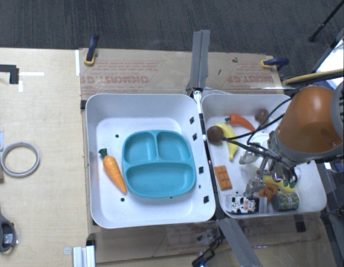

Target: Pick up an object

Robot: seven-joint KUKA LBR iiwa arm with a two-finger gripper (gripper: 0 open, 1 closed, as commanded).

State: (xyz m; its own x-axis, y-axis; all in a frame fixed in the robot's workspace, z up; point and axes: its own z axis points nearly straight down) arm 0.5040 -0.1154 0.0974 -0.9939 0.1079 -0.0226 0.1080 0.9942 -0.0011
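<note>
My gripper (268,183) hangs low over the front of the right bin (216,105), under the arm's orange band. It sits right above a cluster of small items: an orange piece (268,192), a yellow piece (284,186) and a grey-green can (285,201). A black-and-white box (242,204) lies at the bin's front left. An orange waffle-like block (222,176) lies to the gripper's left. Further back lie a banana (230,138), a brown round thing (215,133), an orange-red pepper (240,121) and a small brown ball (262,115).
The left bin (99,204) holds a blue divided plate (158,163) and a toy carrot (113,171) beside it. On the bench to the left lie a tape roll (18,159) and scissors (4,232). A grey divider post (200,60) stands behind the bins.
</note>
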